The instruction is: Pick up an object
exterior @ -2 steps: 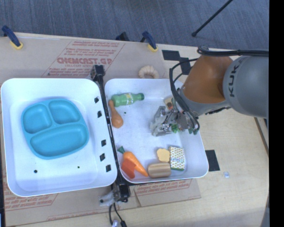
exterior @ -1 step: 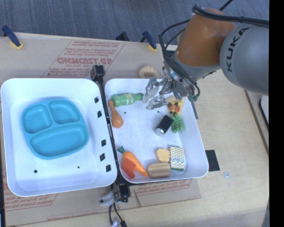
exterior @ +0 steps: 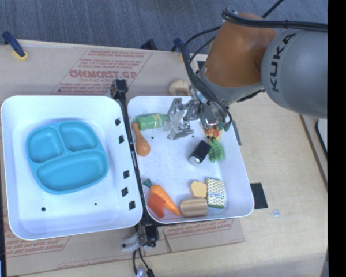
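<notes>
Red "CHEMCAST GP" print marks the cardboard [exterior: 104, 68] under both bins; "KUKA" is on the grey arm [exterior: 288, 56], reaching in from 2 o'clock. Gripper [exterior: 181, 123] hangs over the right bin [exterior: 236, 178] at its 12 o'clock; fingers' state: cannot tell. Green bottle [exterior: 150, 121] lies just beside, at 9 o'clock.

A tan bench top [exterior: 288, 224] under printed cardboard sheets [exterior: 104, 71] stands on grey carpeted floor [exterior: 75, 7].

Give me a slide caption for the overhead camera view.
Arm's tool hovers over toy food in the right bin; blue tray sits in the left bin.
</notes>
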You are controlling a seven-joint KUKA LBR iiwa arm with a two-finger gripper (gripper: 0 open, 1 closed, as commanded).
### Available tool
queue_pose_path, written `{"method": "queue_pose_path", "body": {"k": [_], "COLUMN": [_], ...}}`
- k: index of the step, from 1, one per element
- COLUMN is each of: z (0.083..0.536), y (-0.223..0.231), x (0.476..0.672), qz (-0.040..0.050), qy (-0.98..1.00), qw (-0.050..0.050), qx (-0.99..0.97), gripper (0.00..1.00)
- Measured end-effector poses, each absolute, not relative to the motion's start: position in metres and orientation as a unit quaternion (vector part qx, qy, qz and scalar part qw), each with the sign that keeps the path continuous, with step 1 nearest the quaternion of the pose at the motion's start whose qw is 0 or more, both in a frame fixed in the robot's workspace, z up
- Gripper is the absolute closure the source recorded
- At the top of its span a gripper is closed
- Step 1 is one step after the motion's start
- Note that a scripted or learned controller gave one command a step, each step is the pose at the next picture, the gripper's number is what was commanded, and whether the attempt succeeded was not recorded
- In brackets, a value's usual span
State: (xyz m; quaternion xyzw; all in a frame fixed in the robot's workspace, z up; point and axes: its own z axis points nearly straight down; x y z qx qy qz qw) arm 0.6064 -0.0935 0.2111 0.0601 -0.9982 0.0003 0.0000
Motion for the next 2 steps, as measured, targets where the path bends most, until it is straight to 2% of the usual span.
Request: {"method": "queue_pose_path", "body": {"k": [1, 2], "z": [0.220, 0.223], "y": [-0.091, -0.131], "x": [0.593, 0.551], "qz": [0.0001, -0.0003], "qy": [-0.986, -0.932], "qw": [0.001, 0.001], "qx": [0.169, 0.362], "gripper": [1.00, 1.00]}}
